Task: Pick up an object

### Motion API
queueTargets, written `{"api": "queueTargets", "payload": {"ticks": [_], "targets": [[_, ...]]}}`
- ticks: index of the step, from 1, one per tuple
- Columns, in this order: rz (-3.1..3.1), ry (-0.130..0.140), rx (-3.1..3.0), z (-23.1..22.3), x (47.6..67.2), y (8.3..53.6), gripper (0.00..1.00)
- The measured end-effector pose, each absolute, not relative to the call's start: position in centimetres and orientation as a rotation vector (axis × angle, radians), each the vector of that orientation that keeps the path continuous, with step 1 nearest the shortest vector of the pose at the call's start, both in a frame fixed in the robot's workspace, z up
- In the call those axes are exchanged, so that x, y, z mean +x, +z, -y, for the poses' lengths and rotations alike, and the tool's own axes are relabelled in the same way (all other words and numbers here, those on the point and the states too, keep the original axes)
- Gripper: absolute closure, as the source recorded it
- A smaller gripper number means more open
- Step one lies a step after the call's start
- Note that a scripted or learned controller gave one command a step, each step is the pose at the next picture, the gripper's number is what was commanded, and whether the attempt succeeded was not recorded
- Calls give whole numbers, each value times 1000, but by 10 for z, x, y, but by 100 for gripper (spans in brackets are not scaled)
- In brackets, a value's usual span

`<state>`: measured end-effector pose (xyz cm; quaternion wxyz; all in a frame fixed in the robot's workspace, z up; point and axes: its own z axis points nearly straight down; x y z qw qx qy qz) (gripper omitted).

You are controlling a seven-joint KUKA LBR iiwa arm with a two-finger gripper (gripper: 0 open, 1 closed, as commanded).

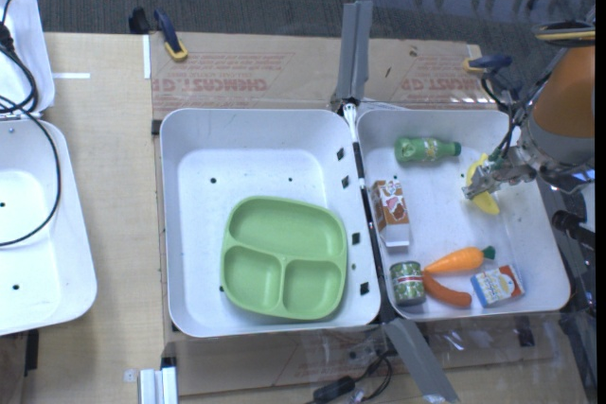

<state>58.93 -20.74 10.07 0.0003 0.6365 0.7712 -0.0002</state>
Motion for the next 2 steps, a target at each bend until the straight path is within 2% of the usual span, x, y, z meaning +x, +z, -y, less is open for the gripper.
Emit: {"api": "queueTargets", "payload": {"ticks": [1, 2], "targets": [[-2538, -12, 1870, 188, 656, 173, 100], [-2587, -12, 1801, 178, 655, 149, 100]]}}
